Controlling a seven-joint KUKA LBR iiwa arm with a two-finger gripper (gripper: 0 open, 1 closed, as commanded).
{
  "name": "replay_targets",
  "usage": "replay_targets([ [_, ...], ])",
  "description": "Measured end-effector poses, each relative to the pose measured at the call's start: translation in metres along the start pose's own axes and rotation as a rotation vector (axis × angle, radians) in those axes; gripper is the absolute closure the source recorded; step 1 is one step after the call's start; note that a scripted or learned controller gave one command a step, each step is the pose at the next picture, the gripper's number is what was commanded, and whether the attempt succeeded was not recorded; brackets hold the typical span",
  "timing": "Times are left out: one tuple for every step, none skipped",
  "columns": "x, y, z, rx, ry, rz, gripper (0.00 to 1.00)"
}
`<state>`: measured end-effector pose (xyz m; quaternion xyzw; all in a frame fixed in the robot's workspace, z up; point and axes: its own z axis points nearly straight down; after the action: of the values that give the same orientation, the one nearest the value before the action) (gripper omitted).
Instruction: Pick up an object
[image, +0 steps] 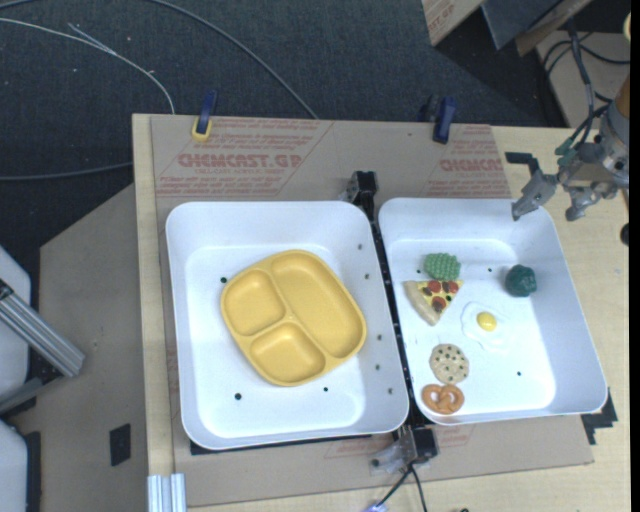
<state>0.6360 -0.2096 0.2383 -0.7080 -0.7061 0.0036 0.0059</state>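
You are seeing the gripper (553, 203) hovering spread open and holding nothing at the upper right, over the right bin (570, 300) rim, approaching; next it needs lowering onto the dark green ball (520, 280) just below.

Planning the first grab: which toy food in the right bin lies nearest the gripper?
The dark green round toy, alone by the bin's right wall, lies closest to the open gripper; the fried egg, pizza slice and others lie farther.
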Motion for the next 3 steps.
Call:
replay_targets([
  [0.001,0.003,-0.007,-0.013,-0.003,-0.003,0.0],
  [0.008,-0.005,0.045,-0.007,-0.001,-0.003,0.0],
  [-0.001,-0.002,0.094,-0.007,-0.002,-0.002,0.0],
])
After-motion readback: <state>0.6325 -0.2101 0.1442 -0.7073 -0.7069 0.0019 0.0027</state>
